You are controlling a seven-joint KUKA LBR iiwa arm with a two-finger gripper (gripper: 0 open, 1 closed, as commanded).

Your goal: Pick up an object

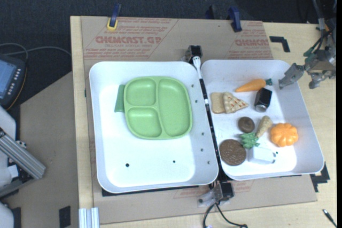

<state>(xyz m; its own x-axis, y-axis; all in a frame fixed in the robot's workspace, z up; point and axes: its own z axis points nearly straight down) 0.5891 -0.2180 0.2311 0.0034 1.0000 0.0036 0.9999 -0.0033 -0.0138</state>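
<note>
The right bin [299, 109] holds several small items. Among them are an orange carrot [251, 85], a black can [262, 99], a tan cracker [216, 102], a waffle-like wedge [234, 102], a small brown ball [246, 124], a pale root with green leaves [262, 127], an orange pumpkin [284, 134], a brown round cookie [233, 151] and a white piece [263, 156]. My gripper [302, 76] hangs over the bin's upper right corner, open, with nothing between its fingers. It is right of the carrot and apart from every item.
The left bin [107, 157] carries a green divided plate [157, 107]. Both bins sit on a cardboard sheet [160, 37] held by a yellow clamp [113, 21] and a blue clamp [234, 18]. A black divider [204, 109] runs between the bins.
</note>
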